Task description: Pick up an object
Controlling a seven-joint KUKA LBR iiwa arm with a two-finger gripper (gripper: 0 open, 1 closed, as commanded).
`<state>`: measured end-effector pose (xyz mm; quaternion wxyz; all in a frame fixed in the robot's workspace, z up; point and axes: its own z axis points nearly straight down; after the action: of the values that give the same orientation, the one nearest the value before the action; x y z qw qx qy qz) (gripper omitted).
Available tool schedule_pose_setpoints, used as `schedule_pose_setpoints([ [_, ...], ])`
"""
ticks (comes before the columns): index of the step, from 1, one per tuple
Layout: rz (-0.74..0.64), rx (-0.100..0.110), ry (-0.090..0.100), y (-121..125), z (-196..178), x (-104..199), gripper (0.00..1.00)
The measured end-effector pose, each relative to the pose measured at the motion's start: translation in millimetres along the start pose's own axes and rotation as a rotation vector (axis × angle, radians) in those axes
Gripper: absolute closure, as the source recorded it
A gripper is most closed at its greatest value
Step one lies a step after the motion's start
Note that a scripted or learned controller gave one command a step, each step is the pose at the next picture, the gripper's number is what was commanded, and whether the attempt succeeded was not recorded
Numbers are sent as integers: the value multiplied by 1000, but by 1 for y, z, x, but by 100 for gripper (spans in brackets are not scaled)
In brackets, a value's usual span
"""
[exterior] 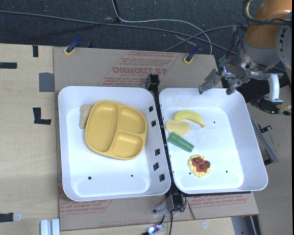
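My gripper [219,86] hangs open above the far rim of the right bin [250,146], its two dark fingers spread apart with nothing between them. In that bin lie a yellow banana [190,117], a pale yellow slice [178,127] touching it, a green pepper-like piece [181,142] and a small pizza slice with red topping [200,166]. All of these sit nearer the bin's left side, below and left of the gripper.
The left bin [73,180] holds a yellow divided plate [115,129] with a tan bread slice [84,115] tucked under its left edge. Black clips run along the divider between bins [159,146]. Cables cross the dark floor behind the bench.
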<state>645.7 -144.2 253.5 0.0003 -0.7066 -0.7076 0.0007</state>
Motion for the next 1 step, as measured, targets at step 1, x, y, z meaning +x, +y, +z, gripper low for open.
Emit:
schedule_pose_setpoints([
  [1,0,5,0,8,52,-3,0],
])
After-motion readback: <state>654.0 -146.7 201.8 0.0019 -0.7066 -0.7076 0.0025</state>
